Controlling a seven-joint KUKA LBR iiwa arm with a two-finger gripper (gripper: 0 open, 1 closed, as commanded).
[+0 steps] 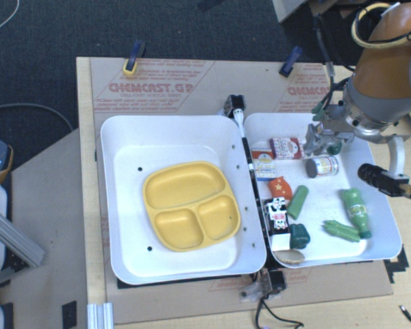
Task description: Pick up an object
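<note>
The right bin (387, 242) holds several small items. A small silver can (323, 166) lies on its side near the bin's upper middle. My gripper (318, 149) hangs just above and a little left of the can, close to a red and white packet (285, 147). Nothing is visibly held. Lower down lie a green stick (299, 201), a green bottle (355, 211), a green pod-shaped toy (341, 230) and a dark green cup (299, 236). A cow-patterned carton (279, 214) and a red packet (279, 186) sit along the bin's left wall.
The left bin (116, 156) holds a yellow divided plate (190, 204). A black divider clip (234, 104) sits between the bins at the back. A black cylinder (380, 178) juts from the arm over the right bin's right edge.
</note>
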